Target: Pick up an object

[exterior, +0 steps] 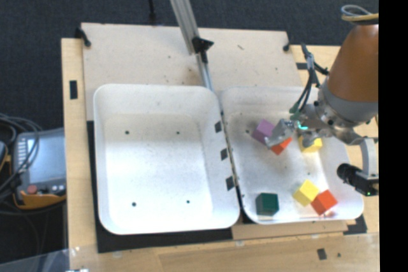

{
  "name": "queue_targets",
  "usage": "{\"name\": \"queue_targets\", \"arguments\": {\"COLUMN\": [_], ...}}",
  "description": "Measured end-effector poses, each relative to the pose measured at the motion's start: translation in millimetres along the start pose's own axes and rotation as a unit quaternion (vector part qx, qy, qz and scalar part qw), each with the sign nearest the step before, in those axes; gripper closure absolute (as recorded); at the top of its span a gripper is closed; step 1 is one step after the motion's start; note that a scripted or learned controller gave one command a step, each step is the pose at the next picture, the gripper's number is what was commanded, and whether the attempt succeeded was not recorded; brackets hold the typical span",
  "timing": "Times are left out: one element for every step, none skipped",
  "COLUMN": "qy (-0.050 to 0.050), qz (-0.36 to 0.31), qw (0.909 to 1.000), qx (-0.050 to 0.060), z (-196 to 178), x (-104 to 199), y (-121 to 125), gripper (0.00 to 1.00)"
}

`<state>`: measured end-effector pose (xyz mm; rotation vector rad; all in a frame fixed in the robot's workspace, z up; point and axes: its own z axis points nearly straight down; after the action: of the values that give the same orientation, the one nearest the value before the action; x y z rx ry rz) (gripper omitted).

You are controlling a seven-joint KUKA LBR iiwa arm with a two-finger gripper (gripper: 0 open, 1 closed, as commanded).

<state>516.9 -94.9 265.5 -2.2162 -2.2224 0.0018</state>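
Hiding part of yellow block [312,145]: arm's wrist [331,118].

Two white bins are seen side by side, the left bin [159,159] at nine o'clock of the right bin [255,169]. In the right bin, the gripper [285,132] is lowered between a purple block [262,131] and an orange block [279,146]. A yellow block [312,144] lies at three o'clock of it; a green cube [267,203], a yellow cube [306,192] and an orange cube [324,201] sit toward six o'clock.

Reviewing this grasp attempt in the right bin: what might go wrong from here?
The gripper is down among a tight cluster: purple block, small orange block and yellow block. It may nudge neighbours aside or close on two at once. The orange block sits at the fingers' edge, so a partial grip could slip on lifting.
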Motion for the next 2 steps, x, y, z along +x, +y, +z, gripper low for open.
{"name": "queue_targets", "arguments": {"qy": [0.0, -0.001], "qz": [0.002, 0.002], "qw": [1.0, 1.0], "qx": [-0.003, 0.001], "z": [-2, 46], "x": [0, -11], "y": [1, 1], "gripper": [0.0, 0.0]}}
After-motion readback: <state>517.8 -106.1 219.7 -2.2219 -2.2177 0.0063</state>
